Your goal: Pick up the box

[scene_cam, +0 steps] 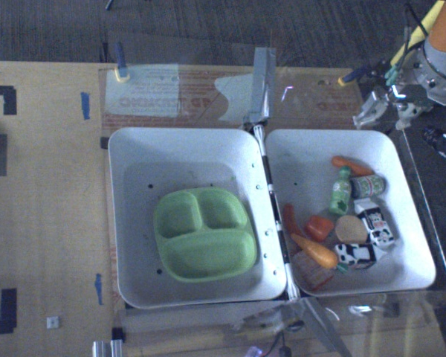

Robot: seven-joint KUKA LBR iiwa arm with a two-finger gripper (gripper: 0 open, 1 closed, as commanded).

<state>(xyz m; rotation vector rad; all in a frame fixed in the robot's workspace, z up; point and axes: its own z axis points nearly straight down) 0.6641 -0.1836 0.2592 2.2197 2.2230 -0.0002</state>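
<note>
Box (377, 226) in right bin (412, 199), well apart from gripper (377, 108)

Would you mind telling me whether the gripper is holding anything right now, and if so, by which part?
Nothing is held. The gripper hangs beyond the right bin's far corner, apart from the box lying inside it.

Robot lab: taped plywood bench (44, 222), twin white bins (134, 155), carpet floor (208, 10)
</note>
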